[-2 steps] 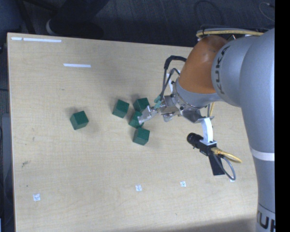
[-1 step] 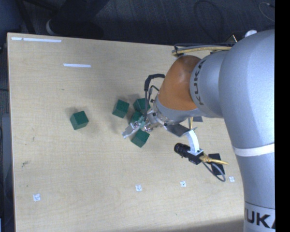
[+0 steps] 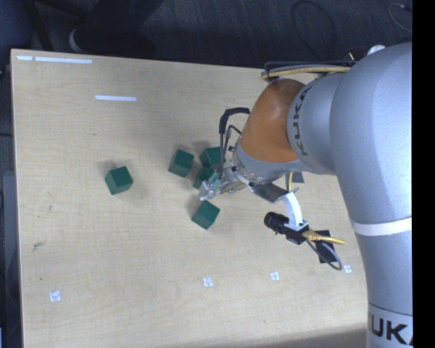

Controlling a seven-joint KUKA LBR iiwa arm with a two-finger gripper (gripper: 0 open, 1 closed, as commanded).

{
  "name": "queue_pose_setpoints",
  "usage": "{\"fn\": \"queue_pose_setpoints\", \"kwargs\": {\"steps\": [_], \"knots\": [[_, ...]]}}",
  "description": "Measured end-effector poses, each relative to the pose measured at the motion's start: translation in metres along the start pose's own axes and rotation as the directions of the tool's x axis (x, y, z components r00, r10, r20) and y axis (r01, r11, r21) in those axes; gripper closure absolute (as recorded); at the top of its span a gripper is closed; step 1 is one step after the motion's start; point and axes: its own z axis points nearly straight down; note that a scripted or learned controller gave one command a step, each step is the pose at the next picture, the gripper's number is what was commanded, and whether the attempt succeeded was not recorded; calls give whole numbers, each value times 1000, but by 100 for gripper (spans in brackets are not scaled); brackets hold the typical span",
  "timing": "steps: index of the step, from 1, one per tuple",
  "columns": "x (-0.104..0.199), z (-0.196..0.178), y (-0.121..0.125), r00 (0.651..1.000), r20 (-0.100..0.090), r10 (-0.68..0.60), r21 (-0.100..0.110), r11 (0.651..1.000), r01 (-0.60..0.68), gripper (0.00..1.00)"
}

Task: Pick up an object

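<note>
Closest to the camera, the pale wood-grain bench top (image 3: 130, 267) carries a few tiny white square markers (image 3: 208, 282), well below the gripper. Just below the gripper (image 3: 216, 185), and slightly to its left, lies a small dark green cube (image 3: 205, 214). It is matte and plain-faced, turned corner-on, and sits near the metal tip without touching it.

The gripper is down at the surface among the blocks, at the end of the grey arm (image 3: 362, 136) with its orange band (image 3: 270, 125). From this angle it is not clear whether it is parted or closed.

A second green cube (image 3: 201, 175) sits right at the gripper's left side, partly hidden by it, so contact cannot be judged. Just above the gripper is a third green cube (image 3: 212, 156), and up and to the left is a fourth green cube (image 3: 180, 162). These three form a loose cluster. A lone fifth green cube (image 3: 119, 180) sits well apart to the left.

Farther back, a short white tape strip (image 3: 116, 98) lies on the wood, and a longer white strip (image 3: 54, 59) runs along the far edge. Beyond the bench is a dark carpeted floor (image 3: 225, 20) — dim, with shadowed shapes.
</note>
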Motion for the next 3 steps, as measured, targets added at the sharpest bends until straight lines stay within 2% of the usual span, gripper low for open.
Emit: {"fn": "queue_pose_setpoints", "kwargs": {"steps": [1,2,3], "knots": [[9,-89,98,945,0,328,-4,945,-328,100],[9,-88,98,945,0,328,-3,945,-328,0],[34,-111,110,998,3,61,-4,998,-61,0]]}}
